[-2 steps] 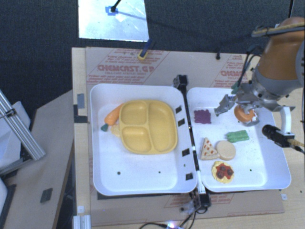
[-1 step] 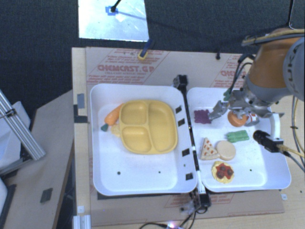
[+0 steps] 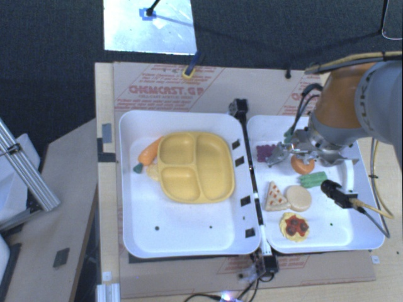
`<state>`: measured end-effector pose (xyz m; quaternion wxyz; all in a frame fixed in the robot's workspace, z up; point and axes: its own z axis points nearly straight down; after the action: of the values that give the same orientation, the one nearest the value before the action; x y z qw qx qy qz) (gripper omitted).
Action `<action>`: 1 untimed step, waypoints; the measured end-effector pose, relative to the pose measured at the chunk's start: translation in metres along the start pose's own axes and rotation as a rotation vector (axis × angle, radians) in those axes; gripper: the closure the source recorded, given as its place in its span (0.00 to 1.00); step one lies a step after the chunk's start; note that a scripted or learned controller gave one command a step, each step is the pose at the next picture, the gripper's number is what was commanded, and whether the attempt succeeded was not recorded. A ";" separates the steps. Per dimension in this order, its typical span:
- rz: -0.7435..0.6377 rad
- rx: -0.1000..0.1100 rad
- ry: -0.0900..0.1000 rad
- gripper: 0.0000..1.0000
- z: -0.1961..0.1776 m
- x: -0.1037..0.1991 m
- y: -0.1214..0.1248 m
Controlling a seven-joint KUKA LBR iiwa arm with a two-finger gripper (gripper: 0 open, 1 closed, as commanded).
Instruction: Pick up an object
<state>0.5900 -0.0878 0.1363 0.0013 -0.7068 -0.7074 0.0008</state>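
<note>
Your claw sits low in the right bin, near the bin's far inner corner, and you cannot tell from this angle whether it is released or clenched; nothing can be seen gripped in it. Just beside it, on the view's left, lies a purple bunch of grapes, and just on its other side, under the wrist, an orange piece; whether the claw touches either is not clear. A little nearer the camera than the orange piece you have a green piece. Further toward the camera from the claw lie a pizza slice and a round pale biscuit, side by side, and beyond them a small red-topped tart. Well apart from the claw, across the divider, the left bin holds a yellow divided plate, with a carrot against the plate's far side from the claw
</note>
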 end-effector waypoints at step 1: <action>-0.001 -0.007 0.000 0.00 0.049 0.001 0.002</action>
<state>0.5918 -0.0867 0.0873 -0.0010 -0.7063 -0.7079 -0.0016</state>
